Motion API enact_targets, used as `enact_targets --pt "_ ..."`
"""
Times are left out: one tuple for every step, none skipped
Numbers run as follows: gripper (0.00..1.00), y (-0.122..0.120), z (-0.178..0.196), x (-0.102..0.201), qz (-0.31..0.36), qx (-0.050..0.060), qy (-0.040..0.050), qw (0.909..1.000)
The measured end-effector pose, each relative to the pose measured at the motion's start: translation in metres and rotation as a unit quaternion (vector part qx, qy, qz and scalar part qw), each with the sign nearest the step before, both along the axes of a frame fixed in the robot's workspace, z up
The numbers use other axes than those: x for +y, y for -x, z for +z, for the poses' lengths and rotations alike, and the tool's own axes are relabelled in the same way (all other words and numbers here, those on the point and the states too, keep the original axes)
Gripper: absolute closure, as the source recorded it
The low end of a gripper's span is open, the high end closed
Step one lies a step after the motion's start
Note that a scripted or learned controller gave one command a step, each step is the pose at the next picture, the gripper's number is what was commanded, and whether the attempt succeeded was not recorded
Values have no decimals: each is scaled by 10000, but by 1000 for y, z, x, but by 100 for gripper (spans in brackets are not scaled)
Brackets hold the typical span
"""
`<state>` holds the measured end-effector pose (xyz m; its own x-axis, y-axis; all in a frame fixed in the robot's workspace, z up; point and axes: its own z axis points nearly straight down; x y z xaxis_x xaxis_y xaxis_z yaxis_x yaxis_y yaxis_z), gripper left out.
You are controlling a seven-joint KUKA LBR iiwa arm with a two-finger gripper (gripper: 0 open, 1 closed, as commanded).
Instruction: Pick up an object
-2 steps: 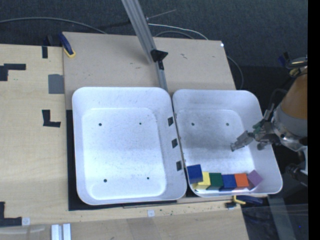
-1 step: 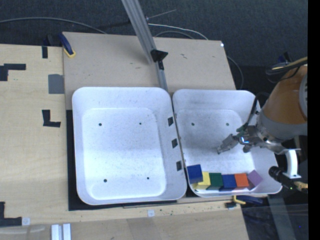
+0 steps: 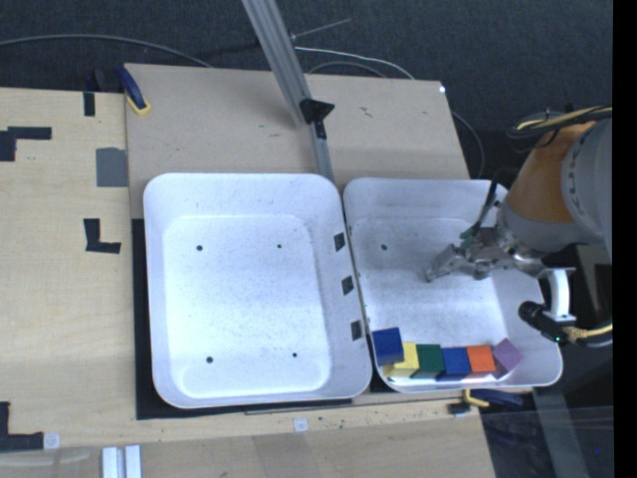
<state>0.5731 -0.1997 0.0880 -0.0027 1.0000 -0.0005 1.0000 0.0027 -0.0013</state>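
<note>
Several coloured blocks lie in a row along the near wall of the right bin (image 3: 418,202): a blue block (image 3: 386,344), a yellow one (image 3: 404,362), a green one (image 3: 429,358), a second blue one (image 3: 456,361), an orange one (image 3: 481,358) and a purple one (image 3: 507,354). My gripper (image 3: 438,268) reaches in from the right and hangs over the bare middle of the right bin, well behind the row of blocks. It points left and slightly toward the near side. Nothing shows at its tip.
The left bin (image 3: 159,207) sits beside the right one, with a shared rim between them carrying small black clips (image 3: 346,285). A slanted metal pole (image 3: 284,58) crosses the bench behind the bins. Cables trail at the far side.
</note>
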Motion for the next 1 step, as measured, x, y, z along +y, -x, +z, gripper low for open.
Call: enact_targets --pt "0 -21 70 36 15 -37 1 10000"
